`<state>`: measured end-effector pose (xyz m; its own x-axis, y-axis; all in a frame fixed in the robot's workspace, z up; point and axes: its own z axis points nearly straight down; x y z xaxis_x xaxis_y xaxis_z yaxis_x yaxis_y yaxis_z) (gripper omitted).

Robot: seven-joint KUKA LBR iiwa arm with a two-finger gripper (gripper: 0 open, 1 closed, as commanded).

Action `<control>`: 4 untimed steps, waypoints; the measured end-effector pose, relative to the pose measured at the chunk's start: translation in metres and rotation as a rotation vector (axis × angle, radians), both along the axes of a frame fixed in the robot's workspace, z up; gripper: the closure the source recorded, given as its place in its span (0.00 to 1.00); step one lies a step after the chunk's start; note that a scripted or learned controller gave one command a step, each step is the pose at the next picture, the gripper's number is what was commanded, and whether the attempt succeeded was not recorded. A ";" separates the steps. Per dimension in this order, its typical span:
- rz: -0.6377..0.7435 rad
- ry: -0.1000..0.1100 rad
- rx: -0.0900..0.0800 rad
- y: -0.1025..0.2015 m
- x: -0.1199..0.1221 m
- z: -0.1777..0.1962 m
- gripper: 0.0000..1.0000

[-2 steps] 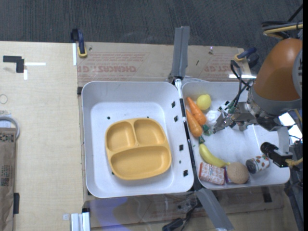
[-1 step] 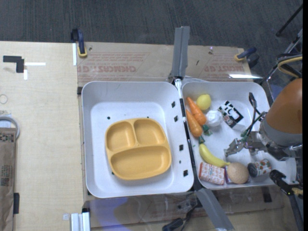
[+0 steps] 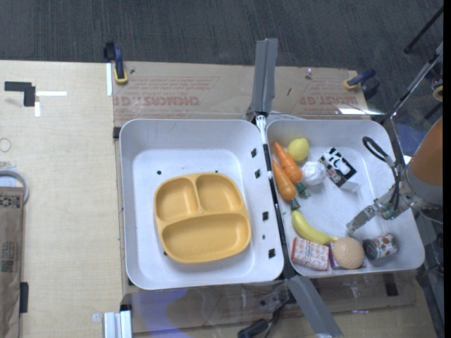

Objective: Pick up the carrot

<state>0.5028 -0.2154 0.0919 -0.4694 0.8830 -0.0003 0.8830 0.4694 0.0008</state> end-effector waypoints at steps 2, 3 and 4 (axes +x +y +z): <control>0.043 0.002 0.000 0.082 -0.025 0.027 0.00; -0.045 -0.004 -0.002 0.111 -0.024 0.003 0.00; 0.297 0.000 -0.001 0.136 0.033 0.099 0.00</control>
<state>0.5361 -0.0794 0.1914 -0.7069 0.7073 -0.0008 0.7073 0.7069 0.0000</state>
